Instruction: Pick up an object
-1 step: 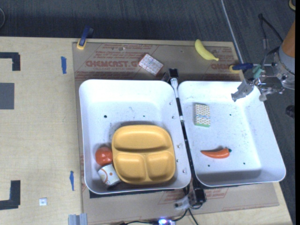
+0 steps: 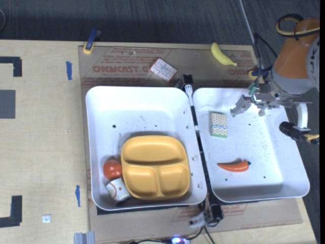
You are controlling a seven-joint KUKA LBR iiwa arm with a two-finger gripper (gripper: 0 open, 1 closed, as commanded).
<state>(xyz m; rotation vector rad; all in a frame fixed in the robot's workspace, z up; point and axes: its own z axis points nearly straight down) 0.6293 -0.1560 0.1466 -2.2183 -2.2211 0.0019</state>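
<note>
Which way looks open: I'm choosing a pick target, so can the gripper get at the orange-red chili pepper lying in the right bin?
Probably yes. The orange-red chili pepper lies alone on the floor of the right white bin, apart from the small patterned block, and the gripper hangs over that same bin.

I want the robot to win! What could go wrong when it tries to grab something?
The gripper hangs near the right bin's back wall, so it might bump the rim. The red pepper is thin and lies flat, so the fingers could slide off it. The small card lies flat too, which probably makes it hard to pinch. In the left bin, the yellow tray looks too wide to grab.
</note>
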